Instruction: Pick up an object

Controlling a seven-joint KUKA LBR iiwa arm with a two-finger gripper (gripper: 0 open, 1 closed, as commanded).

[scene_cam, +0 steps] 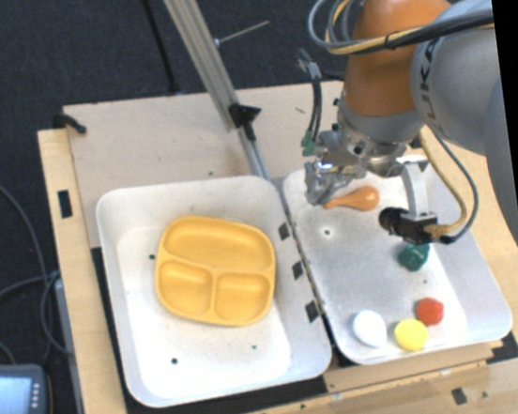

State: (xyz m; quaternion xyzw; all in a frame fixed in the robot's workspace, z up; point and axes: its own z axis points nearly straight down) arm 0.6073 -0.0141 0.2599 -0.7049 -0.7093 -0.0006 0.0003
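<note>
The hand (pixel 321 186) hangs low over the far end of the right white bin (pixel 472 315), just beside the orange pear-shaped toy (pixel 357 201) lying there, but whether it grips I cannot tell, so the pick looks unfinished.

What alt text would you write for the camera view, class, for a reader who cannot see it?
A grey robot arm's gripper hangs over an orange pear-shaped toy in the right bin, which also holds green, red, yellow and white pieces. The left bin holds a yellow divided tray.
</note>
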